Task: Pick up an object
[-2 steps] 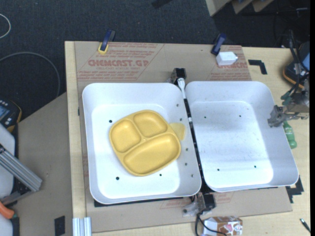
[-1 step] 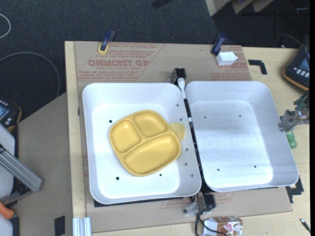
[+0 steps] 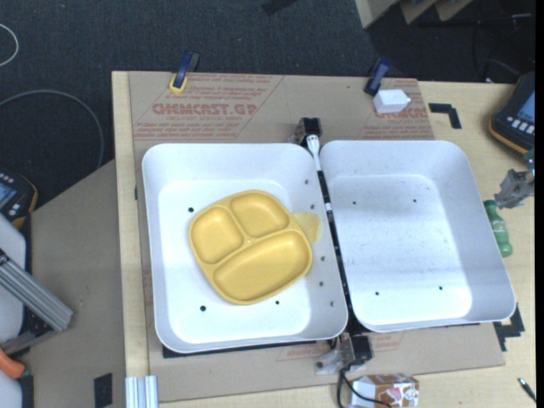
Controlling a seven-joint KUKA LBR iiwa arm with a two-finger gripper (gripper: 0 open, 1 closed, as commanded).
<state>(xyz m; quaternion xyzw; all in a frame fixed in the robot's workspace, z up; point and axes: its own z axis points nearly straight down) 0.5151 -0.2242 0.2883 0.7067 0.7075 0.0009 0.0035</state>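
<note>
Brown cardboard (image 3: pixel 255 100), printed with red lettering, is laid over the bench under two white bins, and dark carpet (image 3: pixel 127 24) is seen beyond it. A yellow clamp (image 3: pixel 181 75) and a blue clamp (image 3: pixel 376 76) are fixed at the far edge of the cardboard. In the left bin (image 3: pixel 170 313) a yellow divided plate (image 3: pixel 249 245) with three compartments is lying near the middle, slightly turned. The right bin (image 3: pixel 476 300) is speckled with dark dust. At the right edge a grey claw (image 3: pixel 515 185) is partly seen; whether it is wide or narrow cannot be told.
</note>
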